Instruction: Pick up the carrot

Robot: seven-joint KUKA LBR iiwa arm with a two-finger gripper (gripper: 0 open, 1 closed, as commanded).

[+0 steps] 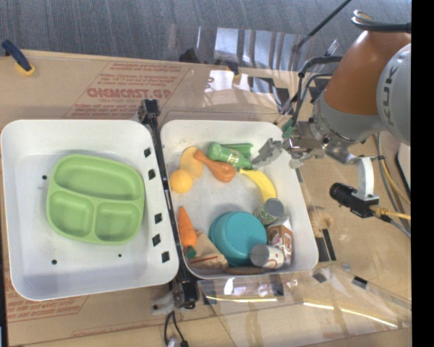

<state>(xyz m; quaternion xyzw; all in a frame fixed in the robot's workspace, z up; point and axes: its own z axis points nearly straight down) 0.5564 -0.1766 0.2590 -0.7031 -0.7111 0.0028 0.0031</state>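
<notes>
One carrot (186, 228), light, stiff, likely slick, lies by bin wall; grip mid-body; claw (269, 152) fingers' state cannot be told.

Both white bins (22, 194) look like smooth moulded plastic with a soft sheen. The green divided tray (95, 198) is matt plastic. The carrot (186, 228) seems smooth plastic too, as does the glossy yellow banana (261, 183). The teal bowl (236, 238) has a dull, even finish. The surface (94, 85) is covered in brown printed cardboard, flat and matt, with clear shiny film at the front edge. The arm's orange band (362, 74) gleams like polished plastic; the grey shell (401, 92) beside it is satin.
</notes>
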